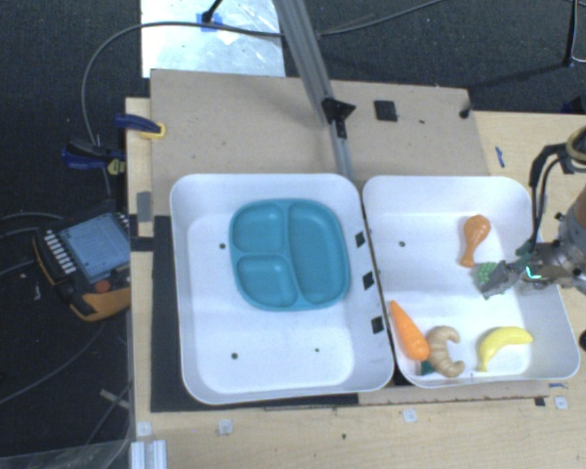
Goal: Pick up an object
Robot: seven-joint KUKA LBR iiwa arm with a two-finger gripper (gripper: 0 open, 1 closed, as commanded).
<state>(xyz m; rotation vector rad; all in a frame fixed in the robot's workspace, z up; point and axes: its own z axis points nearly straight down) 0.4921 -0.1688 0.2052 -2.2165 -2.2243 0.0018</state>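
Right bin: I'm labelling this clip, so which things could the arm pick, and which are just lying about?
Pickable: drumstick, carrot, banana, tan toy, all near the gripper.
Lying about: blue plate, clamps, handheld controller.

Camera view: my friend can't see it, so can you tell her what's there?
A robot gripper hangs over the right white bin, which holds a chicken drumstick, carrot, banana and beige curled toy. The left bin holds a blue divided plate.

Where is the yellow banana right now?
The banana lies in the right-hand bin, near its front right corner, just right of the tan croissant-like toy and below the gripper.
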